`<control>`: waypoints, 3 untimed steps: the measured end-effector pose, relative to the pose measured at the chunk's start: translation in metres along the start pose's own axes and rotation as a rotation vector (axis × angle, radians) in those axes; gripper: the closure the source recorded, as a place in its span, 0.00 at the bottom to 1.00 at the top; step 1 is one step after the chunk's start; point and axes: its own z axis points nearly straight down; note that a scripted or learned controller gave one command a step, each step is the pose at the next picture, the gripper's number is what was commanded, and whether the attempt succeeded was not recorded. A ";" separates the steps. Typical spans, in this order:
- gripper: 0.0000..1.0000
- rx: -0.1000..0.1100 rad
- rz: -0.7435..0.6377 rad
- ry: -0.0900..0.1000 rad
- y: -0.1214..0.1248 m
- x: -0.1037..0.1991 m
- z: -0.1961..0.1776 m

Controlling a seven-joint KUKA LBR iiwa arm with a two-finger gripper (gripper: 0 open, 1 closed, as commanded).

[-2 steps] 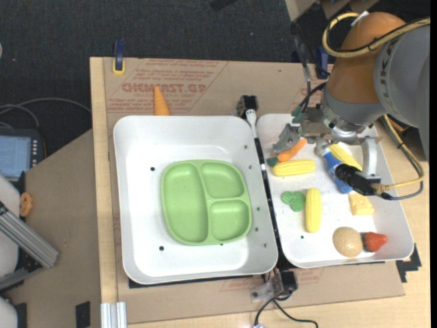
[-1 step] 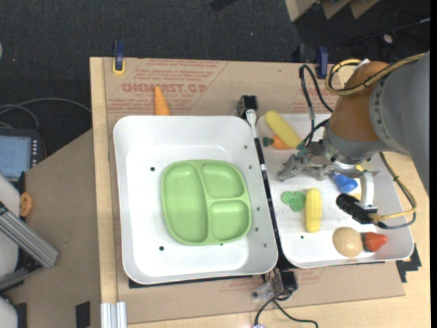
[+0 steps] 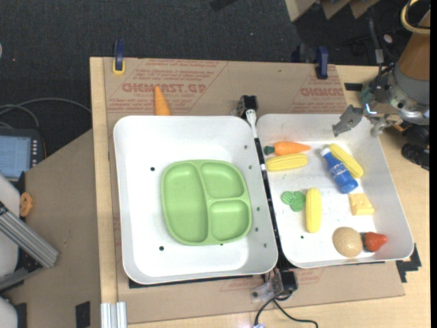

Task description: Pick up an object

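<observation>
We see the gripper [image 3: 355, 117] poised above the far right corner of the right bin [image 3: 396, 203], its grey fingers spread apart and nothing between them; we judge it sits there, off to one side, so the whole pile stays open to a descent. Everything it could pick lies in that bin: a carrot [image 3: 291, 147] and a corn cob [image 3: 286, 162] by the left wall near the far edge, a blue bottle [image 3: 339, 172] with a yellow piece [image 3: 347, 160] lying across it nearest the fingers, a second corn cob [image 3: 313, 209] touching a green leafy piece [image 3: 293, 199] mid-bin, a cheese wedge [image 3: 361, 203] toward the right wall, and a potato [image 3: 347, 242] against a strawberry [image 3: 375, 240] at the near right corner. The left bin [image 3: 136, 183] carries a green divided plate [image 3: 205, 201], probably a drop-off spot. Both bins rest on a cardboard sheet [image 3: 205, 80] clamped to the bench by blue clips [image 3: 119, 57]; a stray orange cone [image 3: 161, 102] lies beyond the left bin, and dark carpet [image 3: 136, 12] surrounds everything.
</observation>
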 end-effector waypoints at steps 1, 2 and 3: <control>0.00 0.023 -0.004 0.011 -0.016 -0.003 0.123; 1.00 0.014 -0.006 0.008 -0.013 -0.003 0.106; 1.00 0.022 -0.008 0.013 -0.034 0.042 0.117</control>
